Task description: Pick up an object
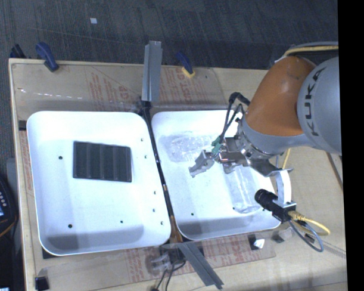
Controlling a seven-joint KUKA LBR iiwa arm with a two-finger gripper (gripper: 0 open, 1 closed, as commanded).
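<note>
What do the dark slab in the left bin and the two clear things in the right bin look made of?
Dark slab: probably rubber or foam, matte, ribbed. Crumpled clear item: thin glossy plastic film, crinkled highlights. Long clear item under the gripper: transparent plastic, maybe a bottle; too blurred to confirm.

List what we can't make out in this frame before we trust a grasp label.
- Gripper, camera view: too small and blurred to tell how the fingers stand, or whether they touch anything.
- Clear plastic items in the right bin: see-through against white, outlines and count unclear.
- Right bin's far right side: covered by the arm.
- Dark ribbed pad in the left bin: material unreadable.
</note>
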